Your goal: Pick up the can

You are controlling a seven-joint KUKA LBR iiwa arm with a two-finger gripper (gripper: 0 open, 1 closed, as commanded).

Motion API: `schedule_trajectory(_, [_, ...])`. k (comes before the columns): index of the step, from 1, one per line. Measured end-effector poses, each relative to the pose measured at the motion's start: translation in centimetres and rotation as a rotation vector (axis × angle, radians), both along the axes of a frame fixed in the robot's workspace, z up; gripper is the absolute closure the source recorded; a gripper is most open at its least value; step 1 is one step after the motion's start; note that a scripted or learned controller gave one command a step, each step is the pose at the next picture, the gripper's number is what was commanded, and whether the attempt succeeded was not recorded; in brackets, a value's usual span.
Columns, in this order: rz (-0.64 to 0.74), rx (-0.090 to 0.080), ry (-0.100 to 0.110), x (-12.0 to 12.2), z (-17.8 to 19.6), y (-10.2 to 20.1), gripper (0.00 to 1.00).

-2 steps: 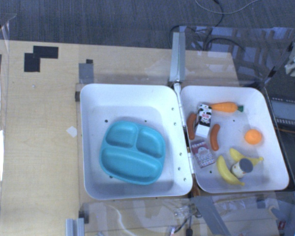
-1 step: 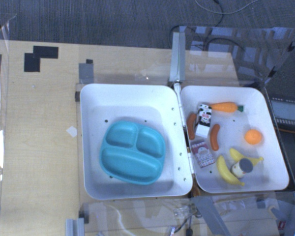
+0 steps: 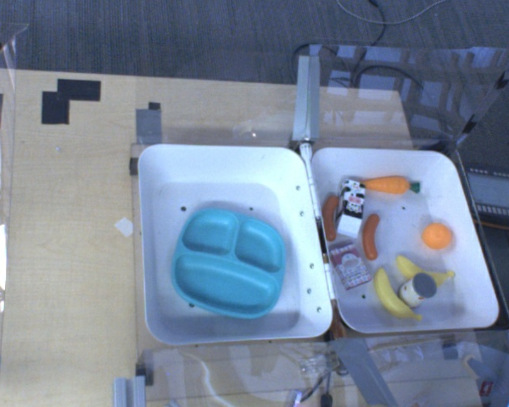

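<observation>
Can (image 3: 422, 287), seen end-on with a pale top, sits near the front of the right bin (image 3: 471, 227), nestled between two yellow bananas (image 3: 394, 294). Nearby lie an orange (image 3: 437, 236), a carrot (image 3: 389, 185), two sausages (image 3: 370, 236), a small cow-print carton (image 3: 350, 208) and a flat packet (image 3: 349, 265). A blue divided plate (image 3: 230, 262) occupies the left bin (image 3: 153, 244) on the wooden surface (image 3: 68, 227).

The bins (image 3: 153, 253) are formed of smooth, glossy white plastic. The tray (image 3: 229, 261) is moulded in matt blue plastic. The bench (image 3: 68, 227) is surfaced in pale, smooth wood. The can (image 3: 423, 287) is finished with a metallic lid.
</observation>
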State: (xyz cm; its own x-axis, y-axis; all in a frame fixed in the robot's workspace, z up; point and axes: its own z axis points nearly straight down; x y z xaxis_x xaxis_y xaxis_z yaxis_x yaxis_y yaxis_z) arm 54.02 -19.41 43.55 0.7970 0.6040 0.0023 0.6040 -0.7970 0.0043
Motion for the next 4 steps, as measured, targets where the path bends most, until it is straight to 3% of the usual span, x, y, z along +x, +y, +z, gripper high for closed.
schedule_trajectory(1, [-0.006,0.000,-0.001,-5.3,0.0,-1.0,1.00])
schedule_trajectory(2, [-0.296,0.002,-0.001,-5.3,0.0,-1.1,1.00])
schedule_trajectory(3, [-0.409,0.003,0.000,-5.2,-2.4,-1.2,1.00])
schedule_trajectory(4, [-0.400,0.003,-0.005,-5.0,-1.3,-1.1,1.00])
